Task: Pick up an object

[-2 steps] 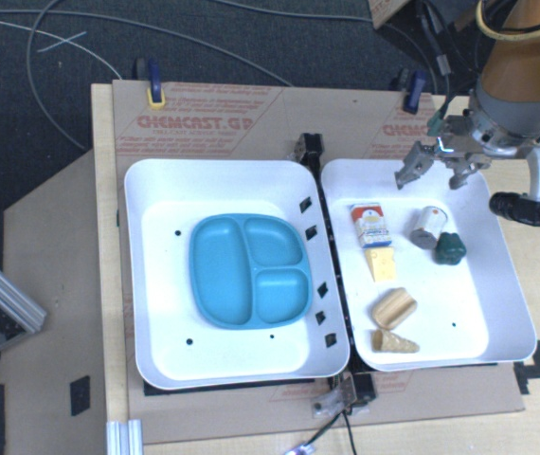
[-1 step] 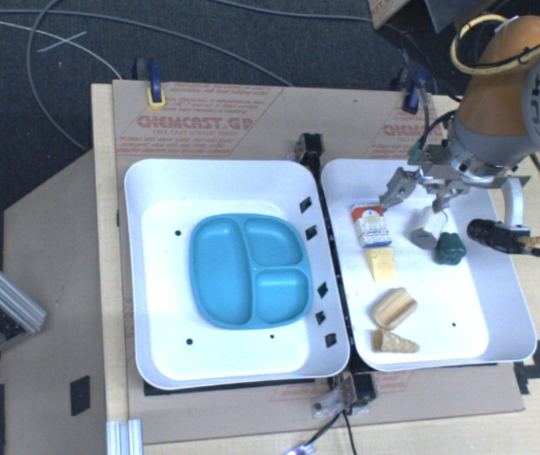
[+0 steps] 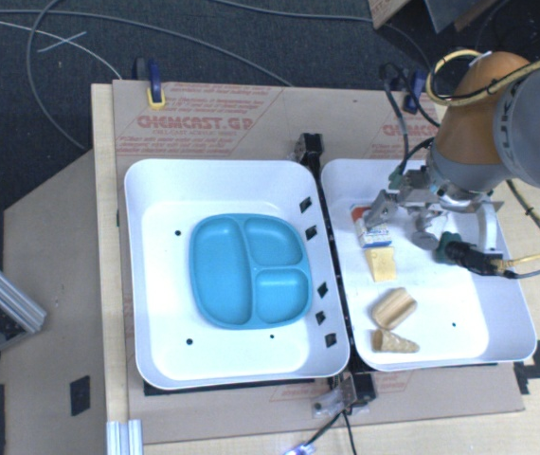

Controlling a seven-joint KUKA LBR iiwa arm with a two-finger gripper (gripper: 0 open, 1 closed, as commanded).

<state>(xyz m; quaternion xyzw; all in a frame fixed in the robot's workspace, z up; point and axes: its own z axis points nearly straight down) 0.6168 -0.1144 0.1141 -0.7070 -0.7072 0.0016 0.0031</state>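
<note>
Gripper [image 3: 381,214]: low in the right bin [image 3: 497,335], at its upper left part, just beside the central divider. Metal fingers point toward the left of the view; whether they are parted or closed cannot be told at this slant, and nothing is plainly seen between them.

Arm [image 3: 497,112]: grey with orange band, reaching in from the right, bent down over the right bin's upper half.

Red item [image 3: 357,214]: small, at the gripper's tip, touching or nearly touching it; contact cannot be confirmed.

Block [image 3: 380,258]: pale yellow with a white top end, lying just below the gripper, apart from it.

Tan piece [image 3: 392,307]: rounded, lower in the right bin, well clear of the gripper.

Wedge [image 3: 395,342]: brown, crumbly in look, just below the tan piece, near the bin's lower edge.

Plate [image 3: 250,270]: blue, three compartments, lying flat in the middle of the left bin [image 3: 156,349].

Progress: approach appears done, the gripper being down among the objects. No object is lifted; all rest on the bin floor. Grasp and lift remain, judged from the present layout. Likeliest candidates: red item or block.
</note>
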